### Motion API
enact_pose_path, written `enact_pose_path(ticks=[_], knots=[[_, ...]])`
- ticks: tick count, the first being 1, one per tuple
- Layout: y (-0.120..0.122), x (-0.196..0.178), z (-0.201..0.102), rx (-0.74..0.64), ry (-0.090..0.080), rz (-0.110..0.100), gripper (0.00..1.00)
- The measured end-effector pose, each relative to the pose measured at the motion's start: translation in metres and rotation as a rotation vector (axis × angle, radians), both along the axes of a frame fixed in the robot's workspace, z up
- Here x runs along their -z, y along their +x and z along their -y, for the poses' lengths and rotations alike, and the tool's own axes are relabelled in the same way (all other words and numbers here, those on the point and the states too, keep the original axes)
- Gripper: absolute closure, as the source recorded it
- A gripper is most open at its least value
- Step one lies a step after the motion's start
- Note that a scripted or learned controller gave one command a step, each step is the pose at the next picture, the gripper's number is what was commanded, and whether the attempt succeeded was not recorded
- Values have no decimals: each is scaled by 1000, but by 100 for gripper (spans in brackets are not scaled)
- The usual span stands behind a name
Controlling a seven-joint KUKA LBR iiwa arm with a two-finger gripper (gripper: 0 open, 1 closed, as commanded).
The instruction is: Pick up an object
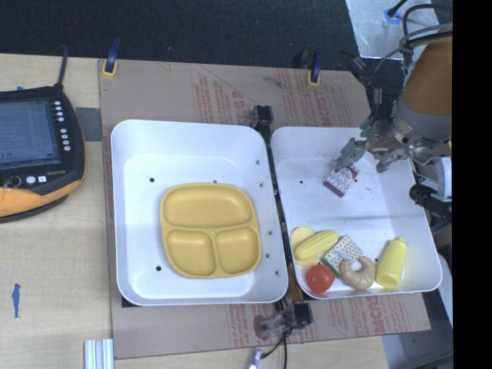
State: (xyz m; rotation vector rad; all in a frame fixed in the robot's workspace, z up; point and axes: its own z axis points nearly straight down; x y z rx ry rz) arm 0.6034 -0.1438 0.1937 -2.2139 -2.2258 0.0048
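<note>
Camera view, nearest first: tomato (pixel 320 279), corn (pixel 316 244), pretzel (pixel 358 272) and bottle (pixel 391 262) crowd the right bin's (pixel 407 198) near edge; the yellow tray (pixel 209 229) fills the left bin (pixel 131 206); farther back, the pincer (pixel 355 157) hangs spread over a small packet (pixel 340 181), probably singled out because it lies apart; nothing gripped.

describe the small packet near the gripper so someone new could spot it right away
Start at the right white bin, the one without the yellow tray. In its upper half, just below the gripper, lies a small purple-and-white packet alone on bare white floor. Everything else in that bin, the corn, tomato and yellow bottle, is clustered along the bottom edge.
</note>
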Motion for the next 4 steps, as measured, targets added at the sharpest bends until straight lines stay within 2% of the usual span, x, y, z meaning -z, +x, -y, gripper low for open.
enact_pose_path(ticks=[1,2,3,4], knots=[[30,56,6,-3,-2,0,0],[38,98,8,-3,-4,4,0],[40,86,10,-5,-6,8,100],[53,30,-51,1,2,2,100]])
